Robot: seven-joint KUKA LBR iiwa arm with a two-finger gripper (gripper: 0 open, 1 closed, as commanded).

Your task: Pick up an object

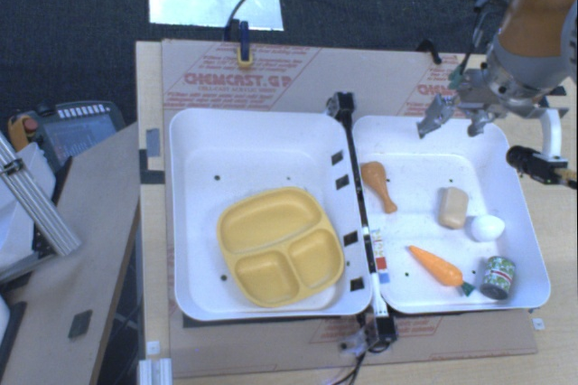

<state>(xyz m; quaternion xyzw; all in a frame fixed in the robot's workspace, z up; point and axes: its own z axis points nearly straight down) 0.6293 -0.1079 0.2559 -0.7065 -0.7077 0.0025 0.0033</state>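
Left bin (194, 193) with yellow tray (280, 245), right bin (524, 279) with carrot (436, 266), egg (487, 228), can (497, 277), end effector (457, 117) open, empty

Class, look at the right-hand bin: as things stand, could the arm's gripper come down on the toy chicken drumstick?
Probably yes. The gripper hangs open above the right bin's far edge, and the drumstick lies alone on bare floor, apart from the carrot and the tan block, with nothing over it.

A yellow sectioned tray (280, 248) lies in the left white bin (194, 193). Beyond the bins, a yellow clamp (244, 49) grips the printed board's (298, 76) far edge. At far left a teach pendant (77, 132) rests beside an aluminium rail (36, 202).
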